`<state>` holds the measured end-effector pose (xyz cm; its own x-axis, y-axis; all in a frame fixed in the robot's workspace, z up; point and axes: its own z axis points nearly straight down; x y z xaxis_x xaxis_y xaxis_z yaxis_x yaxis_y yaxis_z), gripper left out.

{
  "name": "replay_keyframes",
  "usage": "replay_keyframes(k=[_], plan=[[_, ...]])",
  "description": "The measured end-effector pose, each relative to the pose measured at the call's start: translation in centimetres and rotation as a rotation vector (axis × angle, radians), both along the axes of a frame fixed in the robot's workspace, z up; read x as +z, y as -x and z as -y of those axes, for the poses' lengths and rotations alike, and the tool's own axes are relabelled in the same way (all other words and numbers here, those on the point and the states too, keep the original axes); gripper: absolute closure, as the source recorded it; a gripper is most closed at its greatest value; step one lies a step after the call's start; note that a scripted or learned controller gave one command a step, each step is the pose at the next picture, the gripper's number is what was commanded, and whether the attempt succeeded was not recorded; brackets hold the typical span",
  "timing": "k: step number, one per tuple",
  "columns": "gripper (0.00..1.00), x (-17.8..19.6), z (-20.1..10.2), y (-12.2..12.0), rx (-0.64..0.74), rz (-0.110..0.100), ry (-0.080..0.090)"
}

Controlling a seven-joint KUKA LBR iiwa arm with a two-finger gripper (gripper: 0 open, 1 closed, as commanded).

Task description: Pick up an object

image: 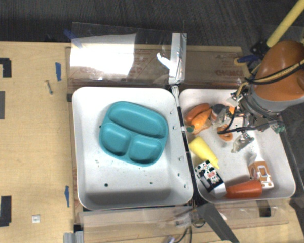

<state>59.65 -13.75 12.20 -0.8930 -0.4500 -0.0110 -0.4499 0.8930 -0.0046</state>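
Note:
The right bin holds several small objects. An orange rounded toy lies at its far left, with a yellow cone-like piece below it. A black-and-white spotted block sits near the front left. A red-orange cylinder lies along the front wall, and a white and orange piece sits just above it. My gripper hangs low over the bin's upper middle, right of the orange toy, beside a small orange and dark item. Cables and the wrist hide what is under it.
The left bin bears a teal divided plate. A clear plastic sheet and a metal strip lie behind the bins. The arm's orange band looms over the right bin's far right corner.

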Motion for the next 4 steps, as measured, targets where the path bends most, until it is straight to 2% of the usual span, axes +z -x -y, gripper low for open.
replay_keyframes(k=[1, 2, 3, 4], plan=[[0.0, -3.3, 0.4, -2.3, 0.007, 0.0, 0.0], [0.0, -3.3, 0.3, -1.3, 0.08, -0.002, 0.001], [0.0, -3.4, -0.1, -2.9, -0.004, -0.001, 0.0], [0.0, -3.4, -3.9, -4.3, 0.117, 0.001, 0.002]])
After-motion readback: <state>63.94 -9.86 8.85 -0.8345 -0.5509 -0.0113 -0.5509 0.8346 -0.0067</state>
